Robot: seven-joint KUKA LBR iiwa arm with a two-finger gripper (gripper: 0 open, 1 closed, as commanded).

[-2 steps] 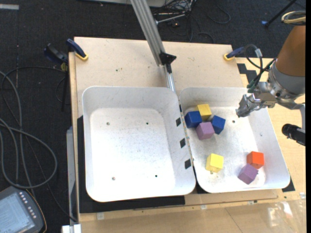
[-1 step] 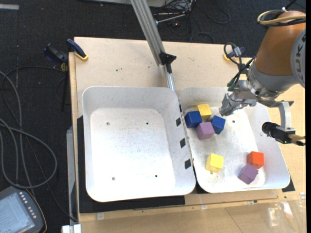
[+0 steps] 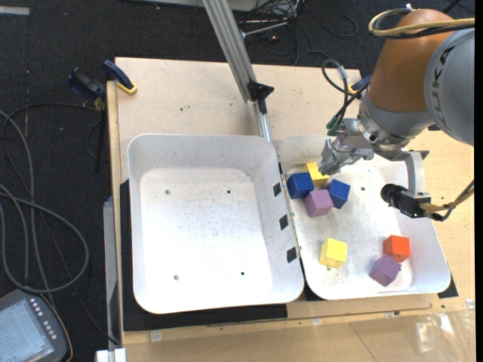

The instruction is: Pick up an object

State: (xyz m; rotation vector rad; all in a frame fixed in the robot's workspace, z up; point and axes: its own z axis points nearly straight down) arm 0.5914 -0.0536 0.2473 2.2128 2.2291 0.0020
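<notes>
Yellow block, the likeliest target, sits in the right bin at the upper edge of a tight cluster, directly under the end effector.

- End effector: low over the cluster, tip at or just above the yellow block. Whether it is wide, narrow or clamped on anything cannot be told; the wrist housing hides the tip.
- Cluster: blue block touching the yellow one at its 7 o'clock; purple block at 6 o'clock; second blue block at 4 o'clock. All pressed close together.
- Handling, judged: small cubes, probably light and rigid or slightly foam-like, matte faces, not fragile. Grip should fall on two opposite flat faces. Crowding is the problem: neighbours leave little room beside the yellow block, so a descent may shove them or pinch two at once.
- Farther out: loose yellow block at 6 o'clock, orange block and another purple block toward 5 o'clock, each well apart and easier to take.
- Left bin lies at 9 o'clock on the tabletop.
</notes>
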